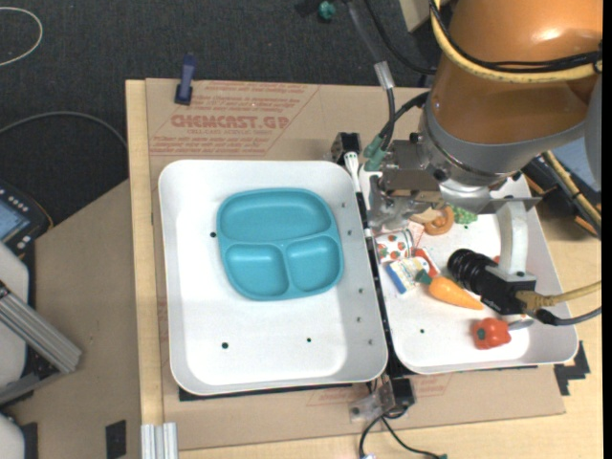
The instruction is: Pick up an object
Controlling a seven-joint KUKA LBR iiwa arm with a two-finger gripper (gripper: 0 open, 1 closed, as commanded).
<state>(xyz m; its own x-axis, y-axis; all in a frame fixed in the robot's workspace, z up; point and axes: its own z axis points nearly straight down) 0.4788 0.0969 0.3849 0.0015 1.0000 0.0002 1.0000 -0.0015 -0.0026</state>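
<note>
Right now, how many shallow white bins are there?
2: the left shallow white plastic bin, holding a teal divided plate, and the right bin, under the arm; none seem hidden.

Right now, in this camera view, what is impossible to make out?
Right bin: its far part lies hidden under the arm, camera view.
Brown ring-shaped item: partly covered by the wrist; kind unclear.
Green item beside it: mostly hidden, too small to name.
Small printed pack: print too small to read.

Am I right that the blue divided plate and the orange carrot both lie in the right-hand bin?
Not quite: the camera view shows the blue divided plate in the left-hand bin; the orange carrot does lie in the right-hand bin.
</note>
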